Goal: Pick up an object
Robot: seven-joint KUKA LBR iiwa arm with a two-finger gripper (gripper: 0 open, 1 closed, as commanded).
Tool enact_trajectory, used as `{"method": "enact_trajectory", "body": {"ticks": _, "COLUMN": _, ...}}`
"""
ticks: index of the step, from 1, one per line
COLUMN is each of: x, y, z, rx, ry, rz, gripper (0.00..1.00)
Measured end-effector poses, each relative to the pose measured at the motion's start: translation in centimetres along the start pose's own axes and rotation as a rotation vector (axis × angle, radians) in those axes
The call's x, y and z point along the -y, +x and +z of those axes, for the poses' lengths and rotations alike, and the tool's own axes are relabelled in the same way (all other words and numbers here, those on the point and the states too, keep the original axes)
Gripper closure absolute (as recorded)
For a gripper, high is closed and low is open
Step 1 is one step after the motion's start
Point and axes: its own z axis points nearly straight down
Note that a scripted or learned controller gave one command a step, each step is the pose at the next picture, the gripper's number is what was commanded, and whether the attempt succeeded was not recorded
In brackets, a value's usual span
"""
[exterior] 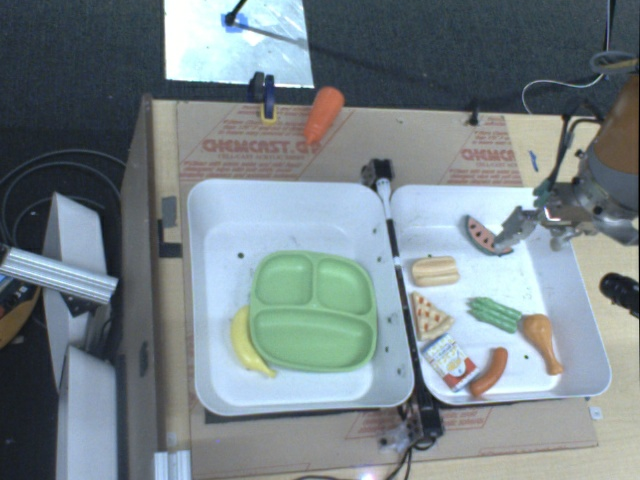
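Your gripper (512, 230) hangs low in the right bin (590, 368), just beside the watermelon slice (482, 236), angled as if to grab it; I cannot tell the fingers' state.

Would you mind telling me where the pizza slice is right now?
The pizza slice lies in the right bin, near its left wall, just below the hot dog bun and above the small red-and-white packet.
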Motion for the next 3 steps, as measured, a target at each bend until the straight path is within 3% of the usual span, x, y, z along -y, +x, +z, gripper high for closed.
{"method": "enact_trajectory", "body": {"ticks": 1, "x": -5.6, "y": -1.0, "z": 11.8, "rx": 0.000, "ry": -0.001, "rz": -0.002, "gripper": 0.00}}
{"method": "enact_trajectory", "body": {"ticks": 2, "x": -5.4, "y": -6.2, "z": 18.9, "rx": 0.001, "ry": 0.002, "rz": 0.004, "gripper": 0.00}}
{"method": "enact_trajectory", "body": {"ticks": 3, "x": -10.5, "y": -2.1, "z": 18.4, "rx": 0.000, "ry": -0.004, "rz": -0.004, "gripper": 0.00}}
